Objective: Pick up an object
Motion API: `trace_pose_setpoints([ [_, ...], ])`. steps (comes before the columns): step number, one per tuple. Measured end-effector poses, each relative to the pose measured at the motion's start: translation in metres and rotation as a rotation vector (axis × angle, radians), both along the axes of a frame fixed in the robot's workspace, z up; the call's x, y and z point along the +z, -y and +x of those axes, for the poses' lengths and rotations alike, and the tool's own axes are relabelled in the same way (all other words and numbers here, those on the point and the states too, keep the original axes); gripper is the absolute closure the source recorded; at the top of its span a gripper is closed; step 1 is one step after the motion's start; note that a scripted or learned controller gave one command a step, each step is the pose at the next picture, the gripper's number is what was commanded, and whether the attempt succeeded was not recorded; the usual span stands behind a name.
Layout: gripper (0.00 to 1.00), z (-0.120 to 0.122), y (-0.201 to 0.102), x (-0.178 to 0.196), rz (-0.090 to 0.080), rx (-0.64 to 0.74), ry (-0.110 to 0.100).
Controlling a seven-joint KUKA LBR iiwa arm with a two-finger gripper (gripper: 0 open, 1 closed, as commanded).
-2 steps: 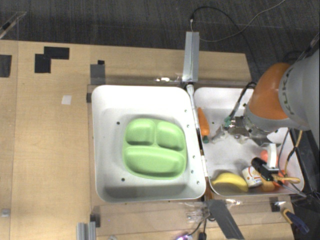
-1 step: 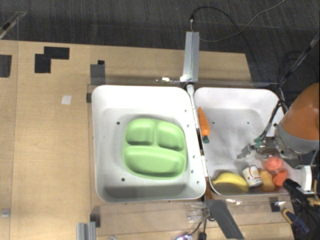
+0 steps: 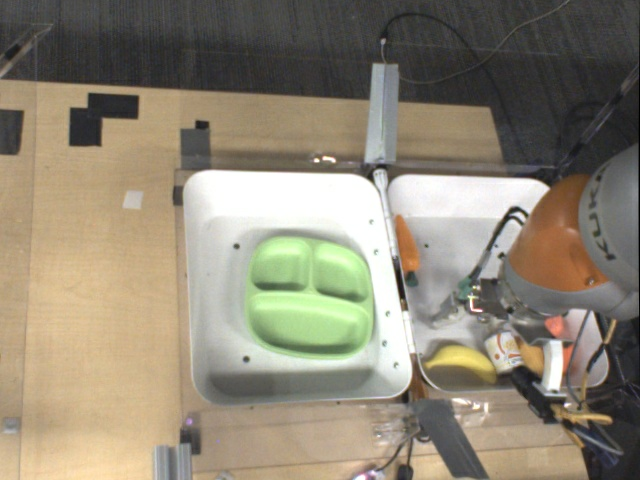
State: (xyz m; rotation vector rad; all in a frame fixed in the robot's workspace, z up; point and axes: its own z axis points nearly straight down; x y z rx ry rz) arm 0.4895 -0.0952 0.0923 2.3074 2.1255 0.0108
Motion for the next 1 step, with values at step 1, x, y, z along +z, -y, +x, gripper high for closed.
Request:
trace_pose_setpoints([
  [1,0.00,0.0730,0.0033,-0.0021,-0.003,0.076,0.007],
])
